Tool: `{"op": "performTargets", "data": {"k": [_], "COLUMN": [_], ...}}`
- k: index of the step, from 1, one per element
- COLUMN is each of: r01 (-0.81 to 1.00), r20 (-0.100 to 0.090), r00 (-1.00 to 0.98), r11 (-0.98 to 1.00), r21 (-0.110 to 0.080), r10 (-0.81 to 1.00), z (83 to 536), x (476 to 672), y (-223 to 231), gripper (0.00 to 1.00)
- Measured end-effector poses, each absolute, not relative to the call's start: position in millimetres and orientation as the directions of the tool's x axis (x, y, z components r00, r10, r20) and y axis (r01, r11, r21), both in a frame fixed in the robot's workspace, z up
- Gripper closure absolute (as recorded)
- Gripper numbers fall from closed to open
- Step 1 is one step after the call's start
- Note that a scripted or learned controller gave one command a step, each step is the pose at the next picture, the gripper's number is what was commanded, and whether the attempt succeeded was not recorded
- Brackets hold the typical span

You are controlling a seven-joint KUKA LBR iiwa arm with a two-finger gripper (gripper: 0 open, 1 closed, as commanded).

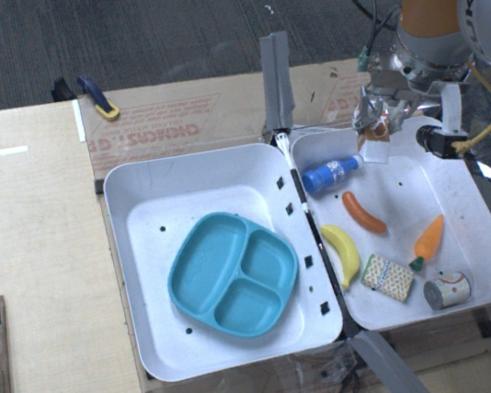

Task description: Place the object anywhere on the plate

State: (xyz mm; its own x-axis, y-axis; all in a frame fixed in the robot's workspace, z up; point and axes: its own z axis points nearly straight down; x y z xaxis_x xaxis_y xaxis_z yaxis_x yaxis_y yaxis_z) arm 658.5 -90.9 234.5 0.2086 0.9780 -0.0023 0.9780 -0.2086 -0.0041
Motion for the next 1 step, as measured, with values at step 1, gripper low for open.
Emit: {"op": "performTargets", "data": {"k": [1], "r01": [0.992], "r20": [-0.002], "r00": [0.127], "r11": [-0.127], "r21": [-0.004], "r10": [0.992], "z": [190.3], "x": [621.4], "y": [-27.2], "gripper": [1.00]}}
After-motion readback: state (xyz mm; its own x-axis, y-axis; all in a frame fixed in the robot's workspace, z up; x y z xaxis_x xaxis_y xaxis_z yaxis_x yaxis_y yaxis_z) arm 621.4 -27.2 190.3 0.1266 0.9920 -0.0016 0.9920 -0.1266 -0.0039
